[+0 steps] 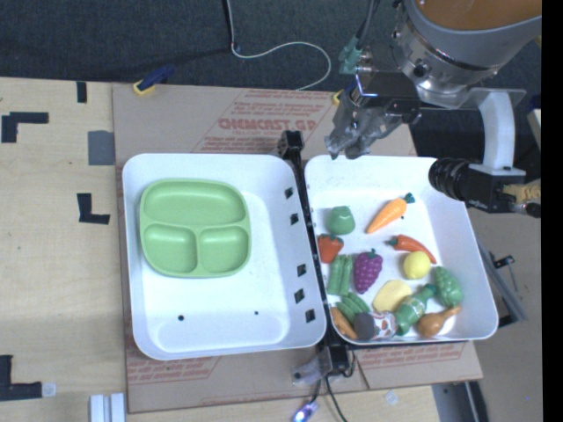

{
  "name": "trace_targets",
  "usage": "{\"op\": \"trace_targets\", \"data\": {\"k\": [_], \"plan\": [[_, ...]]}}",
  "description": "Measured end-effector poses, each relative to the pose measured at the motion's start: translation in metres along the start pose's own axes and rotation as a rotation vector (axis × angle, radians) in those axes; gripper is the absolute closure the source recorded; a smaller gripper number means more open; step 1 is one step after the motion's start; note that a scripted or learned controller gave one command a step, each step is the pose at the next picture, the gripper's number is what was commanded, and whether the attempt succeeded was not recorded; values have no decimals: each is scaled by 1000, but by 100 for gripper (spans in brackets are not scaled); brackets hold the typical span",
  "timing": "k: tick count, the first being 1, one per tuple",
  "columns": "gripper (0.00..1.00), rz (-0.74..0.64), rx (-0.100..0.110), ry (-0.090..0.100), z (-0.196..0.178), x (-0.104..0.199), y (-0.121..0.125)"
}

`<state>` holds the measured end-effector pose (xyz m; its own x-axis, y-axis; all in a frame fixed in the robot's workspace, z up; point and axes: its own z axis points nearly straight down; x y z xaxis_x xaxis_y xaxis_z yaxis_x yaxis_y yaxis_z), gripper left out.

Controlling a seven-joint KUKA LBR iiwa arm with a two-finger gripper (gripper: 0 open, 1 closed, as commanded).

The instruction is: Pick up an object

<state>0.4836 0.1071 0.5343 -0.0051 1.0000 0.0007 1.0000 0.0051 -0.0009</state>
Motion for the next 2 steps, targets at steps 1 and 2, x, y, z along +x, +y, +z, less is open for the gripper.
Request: {"op": "trace_targets", "data": {"k": [1,2], "plan": [[100,0,5,-2,37,33,0],[100,6,15,-6,164,14,-1]]}}
